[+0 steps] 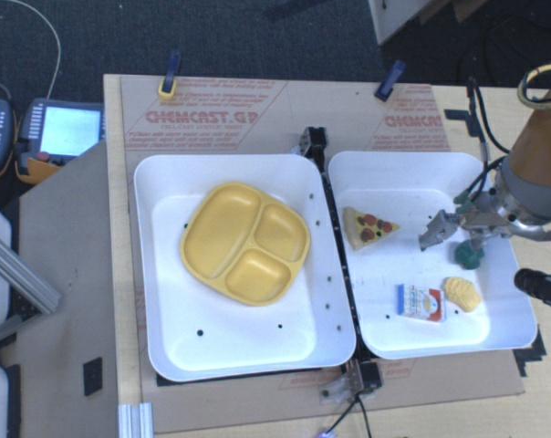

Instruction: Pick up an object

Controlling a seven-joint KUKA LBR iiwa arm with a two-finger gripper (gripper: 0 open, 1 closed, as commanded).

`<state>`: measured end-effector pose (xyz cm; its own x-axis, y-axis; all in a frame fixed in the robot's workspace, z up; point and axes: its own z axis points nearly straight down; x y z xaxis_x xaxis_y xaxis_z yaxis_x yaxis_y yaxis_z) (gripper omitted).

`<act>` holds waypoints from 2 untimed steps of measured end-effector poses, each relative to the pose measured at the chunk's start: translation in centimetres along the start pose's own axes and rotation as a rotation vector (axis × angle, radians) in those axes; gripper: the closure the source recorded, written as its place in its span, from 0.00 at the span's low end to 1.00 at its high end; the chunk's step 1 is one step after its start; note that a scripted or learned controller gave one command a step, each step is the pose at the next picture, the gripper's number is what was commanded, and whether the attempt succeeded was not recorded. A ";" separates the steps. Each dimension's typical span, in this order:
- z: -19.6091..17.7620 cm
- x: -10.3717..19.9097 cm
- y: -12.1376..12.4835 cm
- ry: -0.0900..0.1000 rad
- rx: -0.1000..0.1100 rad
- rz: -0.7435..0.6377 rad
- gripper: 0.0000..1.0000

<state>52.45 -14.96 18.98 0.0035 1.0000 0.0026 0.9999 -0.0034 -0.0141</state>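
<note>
My gripper [452, 237] hangs over the right bin [385, 331], near its right side, and stands open with nothing between its fingers. One grey finger [433, 234] points left toward the bin's middle. A small teal object [468, 256] lies just below the other finger, partly covered by it. A toy pizza slice [368, 225] lies at the bin's left. A blue, white and red carton [420, 301] lies flat near the front. Next to the carton is a yellow, corn-like piece [462, 293].
The left bin [166, 336] holds a yellow divided plate [245, 242]. A black divider rail [337, 263] runs between the bins. The arm's grey and orange wrist [535, 167] rises over the right bin's far right edge.
</note>
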 end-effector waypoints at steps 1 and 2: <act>-0.7 0.0 0.3 -0.003 -0.014 -0.004 0.00; 3.8 0.2 0.9 -0.001 -0.008 -0.004 0.00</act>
<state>53.30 -14.72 15.20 -0.0003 1.0000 0.0020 1.0000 0.0003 -0.0059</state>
